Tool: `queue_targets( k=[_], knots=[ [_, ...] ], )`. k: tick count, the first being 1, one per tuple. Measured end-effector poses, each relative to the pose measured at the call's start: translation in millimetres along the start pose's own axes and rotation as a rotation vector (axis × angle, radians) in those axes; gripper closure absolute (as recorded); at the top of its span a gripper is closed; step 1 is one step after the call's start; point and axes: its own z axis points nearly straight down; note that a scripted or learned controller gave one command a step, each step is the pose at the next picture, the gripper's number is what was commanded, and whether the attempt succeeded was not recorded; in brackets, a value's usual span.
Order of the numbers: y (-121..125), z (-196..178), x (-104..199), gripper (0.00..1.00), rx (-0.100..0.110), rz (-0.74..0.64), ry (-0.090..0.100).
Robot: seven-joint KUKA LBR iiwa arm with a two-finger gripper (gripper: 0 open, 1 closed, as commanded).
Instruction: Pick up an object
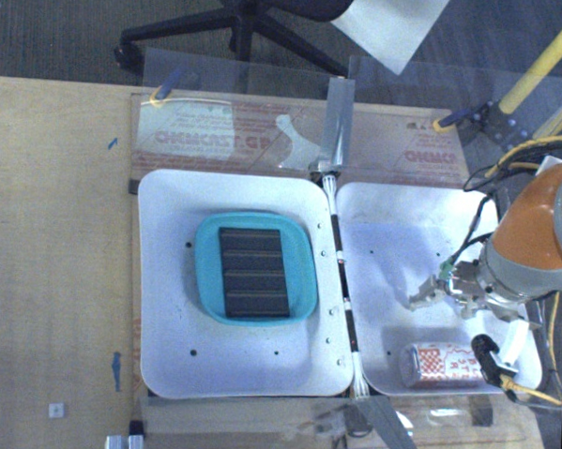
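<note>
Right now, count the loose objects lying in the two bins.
2. A teal tray with a dark ribbed insert lies mid left bin. A red-and-white patterned packet lies at the right bin's near edge. The arm may hide more there.

My view: two bins side by side on tabletop [45, 253]. Left bin [161, 353] holds tray [207, 253] near centre, slatted block [253, 272] lying in tray. Right bin [384, 224] holds can [440, 364] on its side at near edge. Gripper [426, 294] above right bin, behind can, arm [534, 232] entering from right. Chair base [235, 29] on floor behind tabletop.
</note>
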Motion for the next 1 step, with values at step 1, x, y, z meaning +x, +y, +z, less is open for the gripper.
queue_targets(
  k=[1],
  knots=[
    [-0.5,-80.6,-24.2,0.0,0.002,0.1,0.0]
  ],
)
